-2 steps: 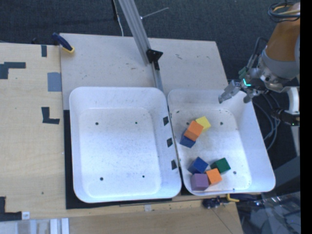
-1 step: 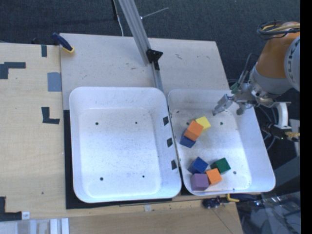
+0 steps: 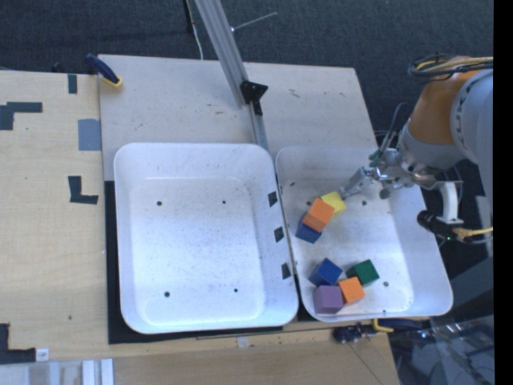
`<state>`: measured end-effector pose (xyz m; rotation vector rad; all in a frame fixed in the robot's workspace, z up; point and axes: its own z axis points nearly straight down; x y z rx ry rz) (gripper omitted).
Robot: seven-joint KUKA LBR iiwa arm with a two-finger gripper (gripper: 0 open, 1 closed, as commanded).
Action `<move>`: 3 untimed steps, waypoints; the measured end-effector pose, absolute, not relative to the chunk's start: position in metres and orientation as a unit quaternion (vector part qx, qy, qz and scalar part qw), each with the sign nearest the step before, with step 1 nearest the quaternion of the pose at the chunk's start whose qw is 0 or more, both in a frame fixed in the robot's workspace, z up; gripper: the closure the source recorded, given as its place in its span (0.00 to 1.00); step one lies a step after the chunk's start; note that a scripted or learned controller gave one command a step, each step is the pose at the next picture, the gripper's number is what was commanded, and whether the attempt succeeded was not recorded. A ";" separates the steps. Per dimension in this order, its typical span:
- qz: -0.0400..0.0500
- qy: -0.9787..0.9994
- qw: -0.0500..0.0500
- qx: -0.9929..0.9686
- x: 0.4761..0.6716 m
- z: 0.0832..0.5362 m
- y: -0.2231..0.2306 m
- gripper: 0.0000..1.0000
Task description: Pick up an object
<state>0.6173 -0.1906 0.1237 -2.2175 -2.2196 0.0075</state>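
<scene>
The gripper (image 3: 357, 185) hangs over the right bin (image 3: 417, 283), near its upper edge; whether it is open or closed cannot be told. Just left and below it sit a yellow block (image 3: 335, 201), an orange block (image 3: 320, 213) and a blue block (image 3: 308, 232), touching in a cluster. 4 more blocks (image 3: 343, 283) lie lower, well apart from it.

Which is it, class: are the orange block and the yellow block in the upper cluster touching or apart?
Touching. The camera view shows the orange block pressed against the yellow block, with no bin floor visible between them.
</scene>
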 end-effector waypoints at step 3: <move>-0.001 -0.708 -0.002 -0.706 0.618 0.162 -0.181 1.00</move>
